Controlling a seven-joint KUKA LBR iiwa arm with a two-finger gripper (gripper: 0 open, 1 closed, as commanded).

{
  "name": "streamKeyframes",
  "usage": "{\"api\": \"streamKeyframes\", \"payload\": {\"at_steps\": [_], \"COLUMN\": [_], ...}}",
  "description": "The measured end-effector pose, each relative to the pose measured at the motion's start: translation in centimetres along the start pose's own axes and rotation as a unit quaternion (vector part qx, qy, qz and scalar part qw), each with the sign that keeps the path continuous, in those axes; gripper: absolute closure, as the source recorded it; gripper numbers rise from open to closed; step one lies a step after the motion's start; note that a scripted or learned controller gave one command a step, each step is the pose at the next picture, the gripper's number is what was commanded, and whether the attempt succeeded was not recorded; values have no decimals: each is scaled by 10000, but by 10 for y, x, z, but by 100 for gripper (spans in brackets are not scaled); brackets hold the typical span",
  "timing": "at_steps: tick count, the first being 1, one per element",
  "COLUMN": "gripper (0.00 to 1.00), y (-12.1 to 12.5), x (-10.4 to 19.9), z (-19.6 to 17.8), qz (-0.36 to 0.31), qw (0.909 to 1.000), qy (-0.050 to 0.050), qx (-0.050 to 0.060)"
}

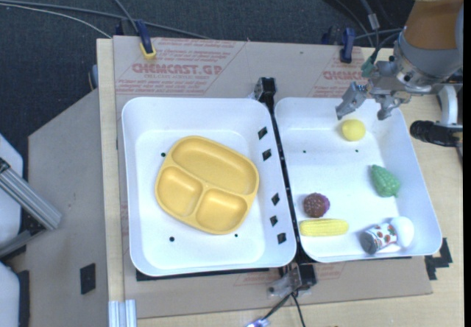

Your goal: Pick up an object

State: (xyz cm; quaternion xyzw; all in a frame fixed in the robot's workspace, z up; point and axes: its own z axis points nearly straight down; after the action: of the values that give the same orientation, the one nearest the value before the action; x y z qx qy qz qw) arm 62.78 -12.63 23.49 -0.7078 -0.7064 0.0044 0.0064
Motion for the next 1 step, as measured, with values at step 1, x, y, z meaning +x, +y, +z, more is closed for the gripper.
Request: {"api": "streamKeyframes", "payload": {"at_steps": [1], "gripper": [0], "y": [2], "x": [0], "z": [-8], "qz": [-12], "qw": [10000], "qy": [-10], "qx": [-71]}}
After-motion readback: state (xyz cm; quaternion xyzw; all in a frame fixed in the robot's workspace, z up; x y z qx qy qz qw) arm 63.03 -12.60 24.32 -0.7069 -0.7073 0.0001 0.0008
